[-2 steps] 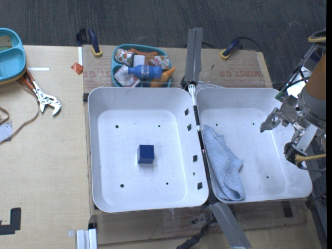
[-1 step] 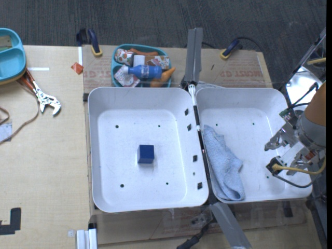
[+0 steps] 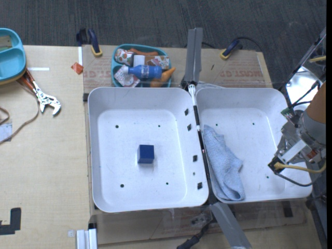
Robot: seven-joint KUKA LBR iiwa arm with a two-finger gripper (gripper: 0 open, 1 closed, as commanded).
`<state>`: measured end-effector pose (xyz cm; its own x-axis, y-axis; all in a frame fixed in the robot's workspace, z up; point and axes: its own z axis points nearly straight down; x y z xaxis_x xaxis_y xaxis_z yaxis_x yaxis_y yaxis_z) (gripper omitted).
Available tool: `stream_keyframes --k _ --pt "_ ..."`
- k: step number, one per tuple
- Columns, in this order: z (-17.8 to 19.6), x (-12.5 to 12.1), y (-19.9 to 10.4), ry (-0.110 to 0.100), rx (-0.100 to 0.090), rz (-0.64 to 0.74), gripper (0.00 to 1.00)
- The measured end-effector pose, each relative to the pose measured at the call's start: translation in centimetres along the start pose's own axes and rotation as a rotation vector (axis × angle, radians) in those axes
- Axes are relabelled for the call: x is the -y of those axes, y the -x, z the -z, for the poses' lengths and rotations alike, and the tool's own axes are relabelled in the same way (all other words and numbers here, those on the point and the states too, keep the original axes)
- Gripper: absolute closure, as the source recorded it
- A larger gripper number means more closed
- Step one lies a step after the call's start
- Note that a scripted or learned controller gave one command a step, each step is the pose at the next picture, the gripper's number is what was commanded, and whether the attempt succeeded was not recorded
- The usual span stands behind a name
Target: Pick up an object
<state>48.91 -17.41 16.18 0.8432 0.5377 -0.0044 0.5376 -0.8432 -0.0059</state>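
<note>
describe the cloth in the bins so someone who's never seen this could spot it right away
Start at the two white bins side by side and take the right bin. Along its left wall, beside the divider, lies a crumpled light blue-grey cloth, running toward the near edge. It is soft and rumpled, unlike the small, hard blue block in the left bin.

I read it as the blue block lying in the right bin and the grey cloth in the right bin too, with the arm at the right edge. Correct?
Not quite. In the camera view the blue block lies in the left bin, alone. The grey cloth is in the right bin, and the arm is at the right edge.
</note>
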Motion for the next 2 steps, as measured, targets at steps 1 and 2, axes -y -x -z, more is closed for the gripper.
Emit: stream_keyframes --k 1,2 --pt "-6.4 4.2 -4.6 0.001 0.0 -0.241 1.0" --pt "5.5 -3.2 0.8 0.006 -0.002 0.1 1.0"
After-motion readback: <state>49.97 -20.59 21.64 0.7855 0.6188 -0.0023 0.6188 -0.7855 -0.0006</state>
